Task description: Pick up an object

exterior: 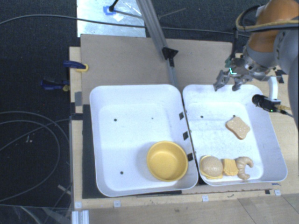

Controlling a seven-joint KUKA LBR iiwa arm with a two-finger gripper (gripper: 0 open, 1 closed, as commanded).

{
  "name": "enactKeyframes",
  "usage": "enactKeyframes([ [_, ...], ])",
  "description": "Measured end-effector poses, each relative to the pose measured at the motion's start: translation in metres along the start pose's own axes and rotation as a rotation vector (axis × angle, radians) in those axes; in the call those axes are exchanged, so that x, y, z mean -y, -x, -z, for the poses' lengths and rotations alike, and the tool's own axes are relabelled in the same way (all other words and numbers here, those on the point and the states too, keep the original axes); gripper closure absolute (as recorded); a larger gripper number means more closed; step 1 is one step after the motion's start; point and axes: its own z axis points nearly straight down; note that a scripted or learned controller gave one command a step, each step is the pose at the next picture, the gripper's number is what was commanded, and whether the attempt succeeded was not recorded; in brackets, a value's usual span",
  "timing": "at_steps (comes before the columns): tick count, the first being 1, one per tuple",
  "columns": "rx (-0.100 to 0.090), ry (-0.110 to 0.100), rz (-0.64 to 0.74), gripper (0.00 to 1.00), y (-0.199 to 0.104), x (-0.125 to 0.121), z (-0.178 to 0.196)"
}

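gripper hangs open and empty over the right bin's far edge, bread slice lying well apart mid-bin, so a descent from here risks closing on bare plastic, i reckon.

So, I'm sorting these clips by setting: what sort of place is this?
Probably a robotics lab test bench: a robot arm reaches over two white bins, one holding a yellow bowl, the other toy food, with loose cables on dark carpet.
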Motion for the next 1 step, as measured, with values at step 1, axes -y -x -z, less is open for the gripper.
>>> enactKeyframes([
  [1, 0.0, 0.001, 0.0, 0.0, 0.0, -0.0002, 0.0007],
])
